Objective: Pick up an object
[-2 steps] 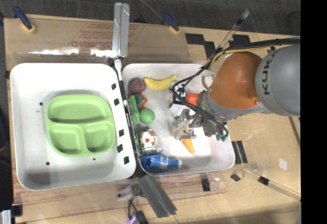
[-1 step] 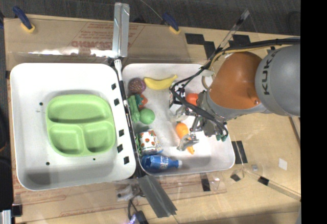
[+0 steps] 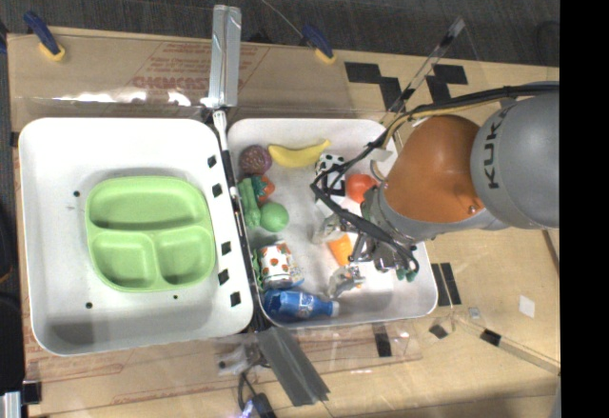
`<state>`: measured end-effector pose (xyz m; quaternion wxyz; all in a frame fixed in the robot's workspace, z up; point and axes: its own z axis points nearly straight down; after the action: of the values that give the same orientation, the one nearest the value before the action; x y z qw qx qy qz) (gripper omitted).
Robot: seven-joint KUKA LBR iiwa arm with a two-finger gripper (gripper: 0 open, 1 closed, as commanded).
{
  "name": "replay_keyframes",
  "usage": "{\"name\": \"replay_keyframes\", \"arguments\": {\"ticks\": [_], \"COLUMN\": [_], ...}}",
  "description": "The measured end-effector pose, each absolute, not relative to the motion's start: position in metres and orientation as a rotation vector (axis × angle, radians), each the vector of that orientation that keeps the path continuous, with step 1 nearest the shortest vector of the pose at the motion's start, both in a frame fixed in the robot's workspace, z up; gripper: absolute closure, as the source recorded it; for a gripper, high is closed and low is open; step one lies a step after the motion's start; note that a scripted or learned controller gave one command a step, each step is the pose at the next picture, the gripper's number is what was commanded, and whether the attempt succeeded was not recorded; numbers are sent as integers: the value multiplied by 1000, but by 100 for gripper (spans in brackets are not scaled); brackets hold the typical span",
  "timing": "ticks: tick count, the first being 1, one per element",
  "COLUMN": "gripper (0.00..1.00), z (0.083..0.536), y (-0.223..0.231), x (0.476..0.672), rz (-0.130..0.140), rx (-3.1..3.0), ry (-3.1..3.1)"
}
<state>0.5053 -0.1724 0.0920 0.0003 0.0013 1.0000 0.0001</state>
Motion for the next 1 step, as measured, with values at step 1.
{"name": "replay_keyframes", "arguments": {"ticks": [1], "gripper": [100], "z": [103], "y": [-172], "x": [507], "rz": [-1], "rx": [-5], "ry": [3137]}}
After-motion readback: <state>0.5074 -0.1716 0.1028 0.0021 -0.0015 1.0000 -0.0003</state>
